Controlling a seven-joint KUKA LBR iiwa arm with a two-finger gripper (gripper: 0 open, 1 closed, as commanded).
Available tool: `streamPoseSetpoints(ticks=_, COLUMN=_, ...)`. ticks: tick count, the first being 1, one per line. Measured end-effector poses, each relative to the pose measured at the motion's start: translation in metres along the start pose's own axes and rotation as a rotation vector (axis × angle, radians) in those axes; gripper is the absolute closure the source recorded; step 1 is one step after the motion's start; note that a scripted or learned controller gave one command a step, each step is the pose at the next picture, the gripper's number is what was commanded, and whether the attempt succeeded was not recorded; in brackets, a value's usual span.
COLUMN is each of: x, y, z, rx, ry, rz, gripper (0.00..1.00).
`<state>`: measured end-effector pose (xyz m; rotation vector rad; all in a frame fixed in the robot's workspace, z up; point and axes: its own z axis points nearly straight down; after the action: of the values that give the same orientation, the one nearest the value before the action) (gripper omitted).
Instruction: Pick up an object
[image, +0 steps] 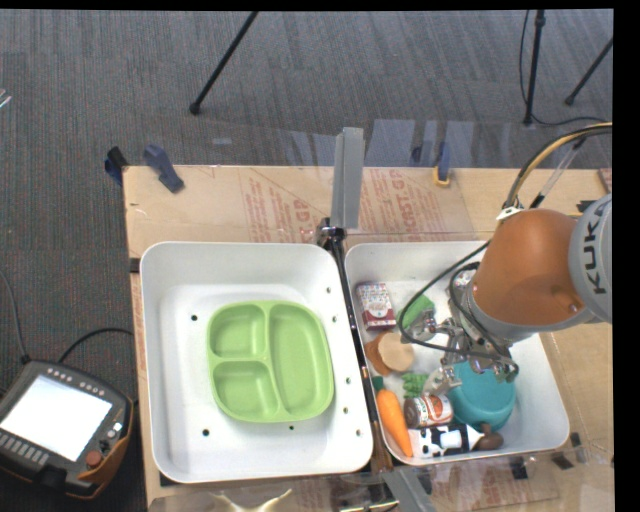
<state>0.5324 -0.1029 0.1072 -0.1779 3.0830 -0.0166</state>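
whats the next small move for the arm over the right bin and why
Probably a short, straight descent. The gripper hangs in the right white bin just above the round teal plastic cup, with the red-labelled tin can and the orange plastic carrot crowded to the cup's left. Nothing visibly sits in its grasp, so lowering onto the cup looks like the likeliest route to a pick.
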Motion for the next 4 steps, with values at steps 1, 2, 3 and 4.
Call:
streamPoseSetpoints(ticks=1, x=0.019, y=0.006, z=-0.003, rx=0.015, ry=-0.05, rz=0.041, gripper=0.0)
streamPoseSetpoints(ticks=2, x=-0.055, y=0.014, z=0.015, rx=-0.009, ry=0.036, rz=0.111, gripper=0.0)
streamPoseSetpoints(ticks=3, x=-0.01, y=0.008, z=0.008, rx=-0.009, ry=0.013, rz=0.027, gripper=0.0)
streamPoseSetpoints(ticks=4, x=0.012, y=0.015, z=0.002, rx=0.004, ry=-0.023, rz=0.016, gripper=0.0)
